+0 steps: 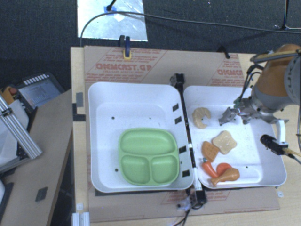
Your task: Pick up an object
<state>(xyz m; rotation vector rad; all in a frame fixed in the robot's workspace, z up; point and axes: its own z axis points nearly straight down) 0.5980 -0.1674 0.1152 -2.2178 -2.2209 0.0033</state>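
My gripper (236,117) hangs over the upper part of the right bin (263,173), reaching in from the right. Its fingers are spread open and nothing sits between them. A pale croissant (202,117) lies just to its left, apart from the nearer fingertip (225,118). Below the gripper lies a tan bread slice (224,141), with an orange cracker (210,151) beside it. Near the bin's front edge are a carrot (209,168), a red piece (224,166) and a chicken drumstick (228,175), close together.
The left bin (108,102) holds a green divided plate (148,155). A black divider (184,126) runs between the bins. A black fitting on the arm (273,144) hangs over the right bin's right side. Bare floor of the right bin shows along its right side.
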